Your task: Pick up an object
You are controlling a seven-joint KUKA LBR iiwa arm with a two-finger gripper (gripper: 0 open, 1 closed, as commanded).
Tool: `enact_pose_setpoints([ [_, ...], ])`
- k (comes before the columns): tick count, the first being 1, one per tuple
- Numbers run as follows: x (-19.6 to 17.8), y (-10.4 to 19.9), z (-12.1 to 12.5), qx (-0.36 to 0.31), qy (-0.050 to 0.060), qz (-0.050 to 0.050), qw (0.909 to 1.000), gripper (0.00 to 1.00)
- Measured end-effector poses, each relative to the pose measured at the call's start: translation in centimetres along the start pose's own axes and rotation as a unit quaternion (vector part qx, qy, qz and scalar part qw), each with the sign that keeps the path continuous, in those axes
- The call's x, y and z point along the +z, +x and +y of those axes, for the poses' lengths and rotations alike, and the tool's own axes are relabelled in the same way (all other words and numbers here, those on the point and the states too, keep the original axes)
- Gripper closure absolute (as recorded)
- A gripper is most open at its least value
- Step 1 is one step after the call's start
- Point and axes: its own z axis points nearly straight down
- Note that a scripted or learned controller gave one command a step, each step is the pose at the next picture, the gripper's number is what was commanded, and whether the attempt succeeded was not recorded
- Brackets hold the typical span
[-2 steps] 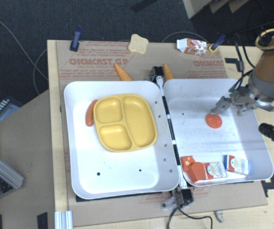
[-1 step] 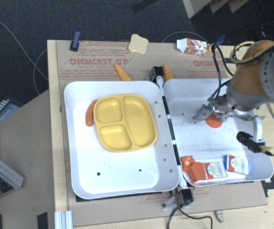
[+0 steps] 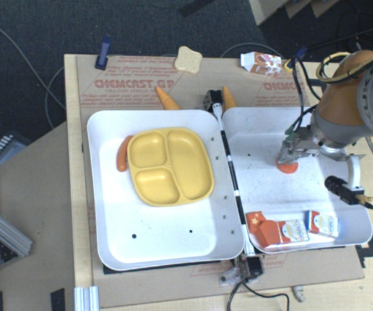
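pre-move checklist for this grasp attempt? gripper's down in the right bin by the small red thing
1. Gripper over target: ok, it sits directly above the small red object in the right bin.
2. Object between the fingers: cannot tell, the wrist hides the contact.
3. Space around target: ok, the milk carton lies apart from it, along the near wall.
4. Bin divider clearance: ok, the gripper is well right of it.
5. Left bin contents undisturbed: ok, the yellow tray lies flat with the hot dog at its left edge.
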Motion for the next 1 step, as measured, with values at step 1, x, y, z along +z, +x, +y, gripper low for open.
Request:
enact_pose_setpoints([
  [1, 0.03, 0.01, -0.02, 0.000, 0.000, 0.000, 1.0000, 0.00],
])
